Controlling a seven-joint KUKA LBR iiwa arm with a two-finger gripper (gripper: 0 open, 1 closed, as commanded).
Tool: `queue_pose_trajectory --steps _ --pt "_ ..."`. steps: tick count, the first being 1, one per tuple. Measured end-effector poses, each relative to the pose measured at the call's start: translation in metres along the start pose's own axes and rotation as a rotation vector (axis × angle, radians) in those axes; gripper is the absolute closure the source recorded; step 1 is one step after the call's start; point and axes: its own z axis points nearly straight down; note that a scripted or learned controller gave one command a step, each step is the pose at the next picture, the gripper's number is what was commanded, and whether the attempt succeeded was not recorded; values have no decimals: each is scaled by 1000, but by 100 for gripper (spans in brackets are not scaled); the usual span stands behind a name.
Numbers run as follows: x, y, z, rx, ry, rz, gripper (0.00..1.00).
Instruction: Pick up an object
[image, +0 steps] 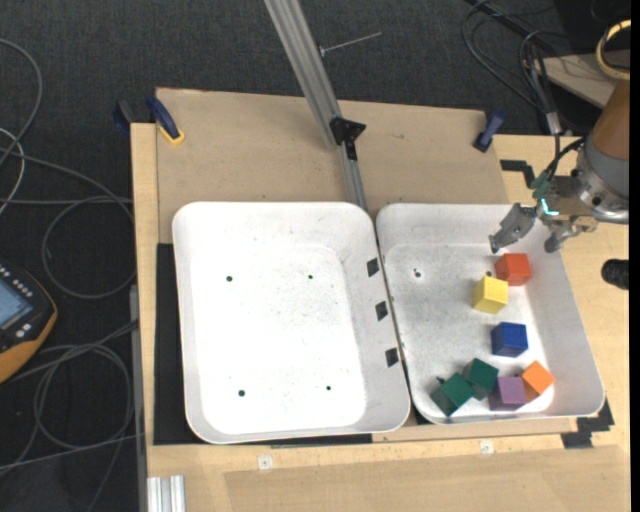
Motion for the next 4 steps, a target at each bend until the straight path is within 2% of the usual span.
queue_pose_trajectory --steps 1,2,3,4 --pt "0 1 -2 -4 -1 -1 0" --pt "7 -8 52 2 0 0 0" --pt "6 -2 97 1 0 0 0" --pt "1 3 139 -20 -12 2 0"
